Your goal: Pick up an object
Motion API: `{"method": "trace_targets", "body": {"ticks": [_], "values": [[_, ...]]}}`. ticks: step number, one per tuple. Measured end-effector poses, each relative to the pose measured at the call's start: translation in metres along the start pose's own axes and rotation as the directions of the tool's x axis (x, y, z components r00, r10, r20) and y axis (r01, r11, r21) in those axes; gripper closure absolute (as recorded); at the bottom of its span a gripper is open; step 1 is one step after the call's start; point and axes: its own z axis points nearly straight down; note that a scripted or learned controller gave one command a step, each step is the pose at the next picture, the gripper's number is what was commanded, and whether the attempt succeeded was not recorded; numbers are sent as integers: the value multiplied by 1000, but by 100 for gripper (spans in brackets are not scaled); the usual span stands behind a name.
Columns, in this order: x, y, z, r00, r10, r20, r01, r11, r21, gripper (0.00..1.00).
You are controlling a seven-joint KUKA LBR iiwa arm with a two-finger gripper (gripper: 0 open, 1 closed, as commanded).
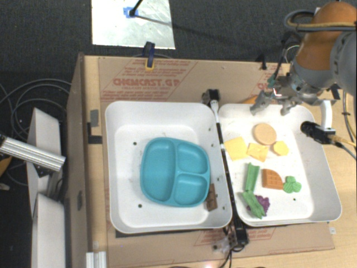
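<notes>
The right bin [318,172] holds several toy foods: a tan round disc [265,133], a yellow slice [236,148], a second yellow slice [257,152], a small yellow piece [280,148], a green stick [251,177], an orange waffle piece [272,179], a green broccoli [292,185] and purple grapes [263,204]. My gripper [273,106] hangs over the far edge of that bin, just beyond the tan disc. Its two fingers stand apart, open, with nothing between them.
A blue divided plate [174,172] lies in the left bin [125,149]. A small brown piece [212,197] sits at the divider between the bins. A black fitting with a cable [315,130] juts over the right bin's far right side.
</notes>
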Motion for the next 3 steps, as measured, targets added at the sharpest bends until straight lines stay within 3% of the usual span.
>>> {"method": "trace_targets", "body": {"ticks": [1,2,3], "values": [[-7,-53,107,1000,4,-2,-4,1000,11,0],[23,-119,113,1000,3,-3,-3,1000,7,0],[-3,-140,108,1000,3,-1,-3,1000,3,0]]}}
